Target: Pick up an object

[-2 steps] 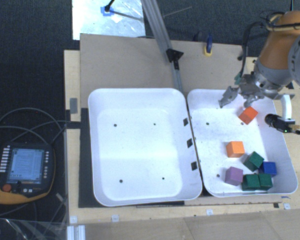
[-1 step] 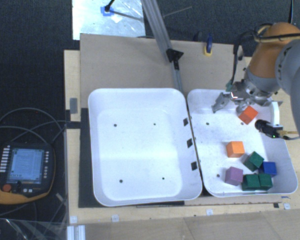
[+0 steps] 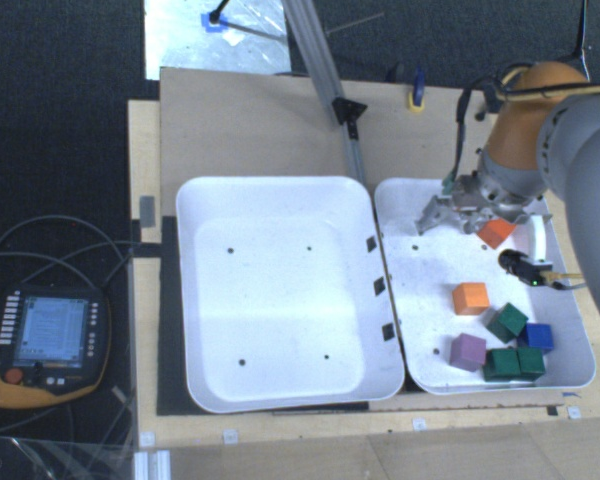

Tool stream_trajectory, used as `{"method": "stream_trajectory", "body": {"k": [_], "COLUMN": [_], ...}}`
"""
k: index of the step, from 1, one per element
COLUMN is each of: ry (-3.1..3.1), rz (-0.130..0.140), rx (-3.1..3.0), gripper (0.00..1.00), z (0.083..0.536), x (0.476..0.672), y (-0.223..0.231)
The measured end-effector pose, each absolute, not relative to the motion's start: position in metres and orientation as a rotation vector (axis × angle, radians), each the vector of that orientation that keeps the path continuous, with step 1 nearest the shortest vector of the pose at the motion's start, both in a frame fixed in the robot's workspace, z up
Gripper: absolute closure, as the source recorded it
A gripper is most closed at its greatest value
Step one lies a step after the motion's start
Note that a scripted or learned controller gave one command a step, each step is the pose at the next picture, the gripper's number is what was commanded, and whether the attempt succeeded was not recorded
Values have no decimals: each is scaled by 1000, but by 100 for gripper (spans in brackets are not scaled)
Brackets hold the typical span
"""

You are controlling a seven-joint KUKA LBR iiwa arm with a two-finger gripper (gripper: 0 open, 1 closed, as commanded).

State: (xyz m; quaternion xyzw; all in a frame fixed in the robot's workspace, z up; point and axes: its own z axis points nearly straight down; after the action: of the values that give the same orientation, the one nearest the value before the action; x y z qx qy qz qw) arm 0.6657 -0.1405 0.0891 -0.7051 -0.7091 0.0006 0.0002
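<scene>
Across the middle of the frame sit two white bins, the left bin (image 3: 275, 288) bare and the right bin (image 3: 420, 298) under the grey arm (image 3: 580, 158) reaching in from the right edge. At the right bin's upper part the gripper (image 3: 492, 226) hangs with an orange-red block (image 3: 496, 233) between its fingers (raised above the floor, it seems). Lower right in that bin lie an orange cube (image 3: 470, 298), green blocks (image 3: 507, 353), a blue cube (image 3: 538, 336) and a purple cube (image 3: 468, 351).

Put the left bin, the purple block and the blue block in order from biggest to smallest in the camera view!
1. Left bin, by far the biggest.
2. Purple block.
3. Blue block, but it looks nearly the same as the purple one, and green blocks crowd it, so that order is unsure.
</scene>
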Motion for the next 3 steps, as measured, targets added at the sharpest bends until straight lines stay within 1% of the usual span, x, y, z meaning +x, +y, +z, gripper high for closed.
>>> {"method": "stream_trajectory", "body": {"k": [1, 3], "ry": [-2235, -2232], "rz": [-3, -8], "rx": [-2216, -2219], "gripper": [100, 100], "z": [103, 197], "x": [668, 677], "y": [-141, -130]}}
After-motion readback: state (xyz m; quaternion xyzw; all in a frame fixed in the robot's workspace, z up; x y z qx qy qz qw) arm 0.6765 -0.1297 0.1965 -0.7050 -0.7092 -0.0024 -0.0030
